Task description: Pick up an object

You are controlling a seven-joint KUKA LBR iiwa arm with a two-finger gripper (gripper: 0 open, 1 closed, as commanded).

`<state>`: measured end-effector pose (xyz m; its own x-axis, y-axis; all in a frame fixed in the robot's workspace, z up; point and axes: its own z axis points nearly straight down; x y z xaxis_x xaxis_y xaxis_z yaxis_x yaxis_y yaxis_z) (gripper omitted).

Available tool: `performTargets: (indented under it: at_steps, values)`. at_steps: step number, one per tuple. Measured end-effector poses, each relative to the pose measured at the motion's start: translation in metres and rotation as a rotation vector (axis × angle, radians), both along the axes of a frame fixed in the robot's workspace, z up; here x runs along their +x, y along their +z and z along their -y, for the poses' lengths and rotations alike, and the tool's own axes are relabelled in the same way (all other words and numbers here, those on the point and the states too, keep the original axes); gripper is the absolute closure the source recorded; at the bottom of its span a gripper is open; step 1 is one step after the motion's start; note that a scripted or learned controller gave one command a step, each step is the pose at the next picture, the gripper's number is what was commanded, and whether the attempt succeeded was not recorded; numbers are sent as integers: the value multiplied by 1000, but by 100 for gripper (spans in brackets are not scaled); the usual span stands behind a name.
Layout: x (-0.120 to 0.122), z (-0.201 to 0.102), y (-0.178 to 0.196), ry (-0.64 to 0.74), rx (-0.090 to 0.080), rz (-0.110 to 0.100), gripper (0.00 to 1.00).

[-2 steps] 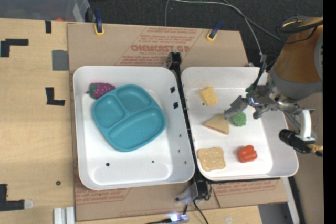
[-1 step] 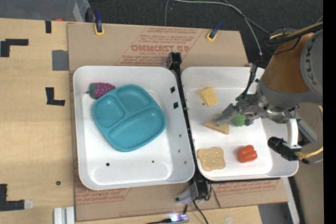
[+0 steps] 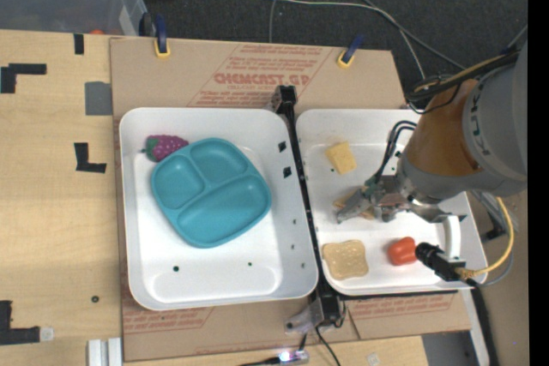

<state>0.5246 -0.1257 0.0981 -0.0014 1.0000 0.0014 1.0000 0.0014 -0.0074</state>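
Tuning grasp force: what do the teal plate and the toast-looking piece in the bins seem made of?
Teal plate: looks like hard moulded plastic, one even colour, smooth, soft sheen, three pressed compartments. Toast piece: probably a plastic or foam toy food, matte tan with a paler rim; the view is too coarse to say which.
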Motion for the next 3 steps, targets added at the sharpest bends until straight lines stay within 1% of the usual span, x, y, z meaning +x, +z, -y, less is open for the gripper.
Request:
performTargets:
  at_steps: [1, 2, 3]
  values:
    - [1, 0, 13, 1, 0, 3, 100]
    - [-4, 4, 57, -1, -2, 9, 100]
    - [1, 6, 100, 0, -2, 10, 100]
